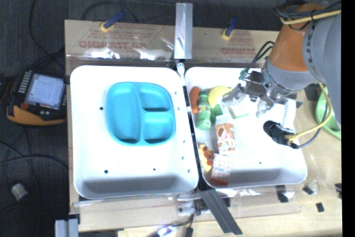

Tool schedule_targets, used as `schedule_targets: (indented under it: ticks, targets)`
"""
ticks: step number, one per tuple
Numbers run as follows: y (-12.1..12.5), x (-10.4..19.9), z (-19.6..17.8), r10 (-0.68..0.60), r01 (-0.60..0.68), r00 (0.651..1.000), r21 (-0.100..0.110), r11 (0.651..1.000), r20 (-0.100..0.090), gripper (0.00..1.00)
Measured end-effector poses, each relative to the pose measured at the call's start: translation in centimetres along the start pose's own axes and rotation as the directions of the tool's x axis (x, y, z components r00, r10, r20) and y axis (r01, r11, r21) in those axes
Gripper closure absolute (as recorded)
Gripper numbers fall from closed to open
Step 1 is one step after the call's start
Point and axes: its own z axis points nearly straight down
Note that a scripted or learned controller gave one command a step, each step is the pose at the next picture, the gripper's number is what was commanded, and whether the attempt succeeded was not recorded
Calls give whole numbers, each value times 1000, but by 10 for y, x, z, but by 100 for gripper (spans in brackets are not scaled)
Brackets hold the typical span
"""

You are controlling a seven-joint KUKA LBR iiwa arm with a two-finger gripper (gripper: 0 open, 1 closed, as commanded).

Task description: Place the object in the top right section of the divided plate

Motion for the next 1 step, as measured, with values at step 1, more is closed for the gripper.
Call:
schedule_targets:
  ticks: [1]
  targets:
    - [26,-76,48,-87,87,996,-1,996,-1,0]
